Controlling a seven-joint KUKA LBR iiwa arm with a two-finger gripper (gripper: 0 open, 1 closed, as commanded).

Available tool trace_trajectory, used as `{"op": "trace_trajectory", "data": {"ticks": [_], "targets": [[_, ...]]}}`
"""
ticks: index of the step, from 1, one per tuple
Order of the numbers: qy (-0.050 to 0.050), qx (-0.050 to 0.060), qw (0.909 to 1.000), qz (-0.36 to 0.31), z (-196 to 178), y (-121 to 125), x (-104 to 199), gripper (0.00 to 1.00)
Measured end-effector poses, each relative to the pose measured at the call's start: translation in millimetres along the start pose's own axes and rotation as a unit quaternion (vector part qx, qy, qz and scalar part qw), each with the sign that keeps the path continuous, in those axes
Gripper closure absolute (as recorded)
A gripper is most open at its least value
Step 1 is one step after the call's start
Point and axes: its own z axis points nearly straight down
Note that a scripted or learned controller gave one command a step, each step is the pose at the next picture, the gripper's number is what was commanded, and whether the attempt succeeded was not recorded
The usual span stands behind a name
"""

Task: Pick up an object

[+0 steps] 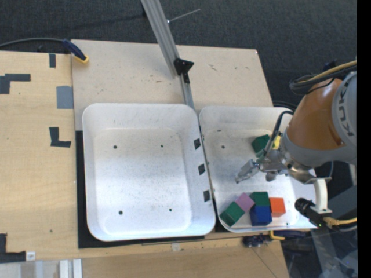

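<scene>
Claw (242, 174) mid right bin (232, 120), open floor leftward — blocks (258, 208) at near rim

The left bin (142, 169) and the right bin (232, 129) are made of white plastic with a slightly glossy finish, and grey scuffing is seen on their floors. The bench (35, 149) is covered by pale wood with a matt surface. The blocks, such as the blue block (261, 215) and the orange block (277, 206), look smooth and matt. The arm (316, 126) carries a glossy orange shell. A metal rail (162, 30) has a dull shine.
</scene>
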Motion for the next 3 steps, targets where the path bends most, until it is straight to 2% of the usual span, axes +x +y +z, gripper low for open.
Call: {"op": "trace_trajectory", "data": {"ticks": [1,2,3], "targets": [[0.0,0.0,1.0,0.0,64,1,0,0.0],[0.0,-0.002,1.0,0.0,76,0,1,0.0],[0.0,-0.002,1.0,0.0,65,0,1,1.0]]}}
